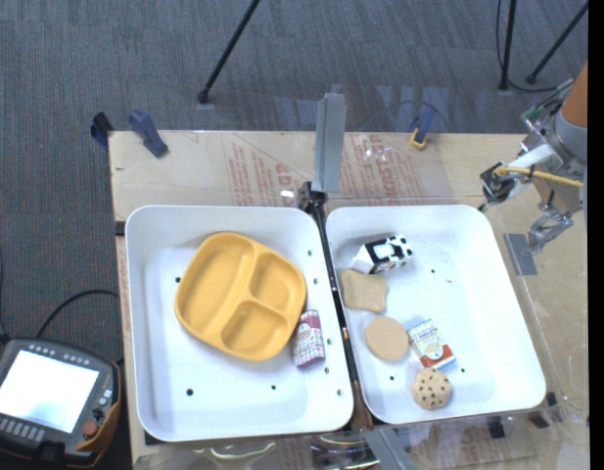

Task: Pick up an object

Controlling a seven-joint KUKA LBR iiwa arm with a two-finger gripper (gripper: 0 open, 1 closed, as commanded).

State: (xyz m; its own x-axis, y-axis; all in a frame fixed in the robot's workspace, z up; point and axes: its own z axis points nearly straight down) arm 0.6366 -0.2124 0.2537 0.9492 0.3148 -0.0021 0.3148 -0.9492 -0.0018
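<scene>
The right bin holds a black-and-white toy cow, a slice of toast, a round tan cracker, a small red-and-white carton and a chocolate-chip cookie. In the left bin lie a yellow divided plate and a small dark red carton beside the plate's right edge. My gripper hangs outside the right bin, just past its far right corner, above the bench. It is well apart from every object and nothing shows in it.
A grey upright post stands behind the seam between the bins. Blue clamps and a yellow clamp grip the bench's back edge. A teach pendant lies on the floor at the bottom left. Tripod legs cross the carpet behind.
</scene>
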